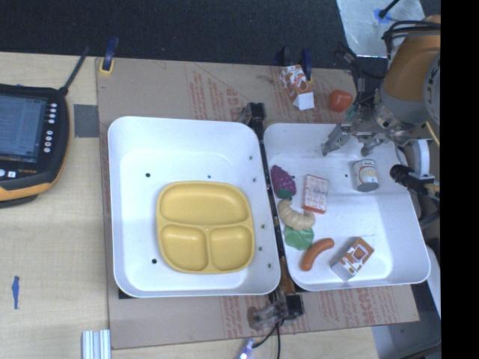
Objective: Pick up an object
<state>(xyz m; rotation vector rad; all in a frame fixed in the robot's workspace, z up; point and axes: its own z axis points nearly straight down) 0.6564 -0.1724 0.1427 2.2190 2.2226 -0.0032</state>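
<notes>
stage: we judge the pick not yet done | hand [352,134]: over the right white plastic bin's [397,271] far edge, fingers spread, grasping nothing | nearest: small silver tin can [366,175], just beside, lying in bin | left: descend, clench, lift

Yellow tray [206,226] in left bin [127,200], pincer [352,137] open above right bin [404,230]

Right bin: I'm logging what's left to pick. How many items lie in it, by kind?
Toy foods: 4 (grapes, banana, green piece, sausage)
Cartons: 2 (red-and-white, brown)
Cans: 1
Total: 7
</notes>
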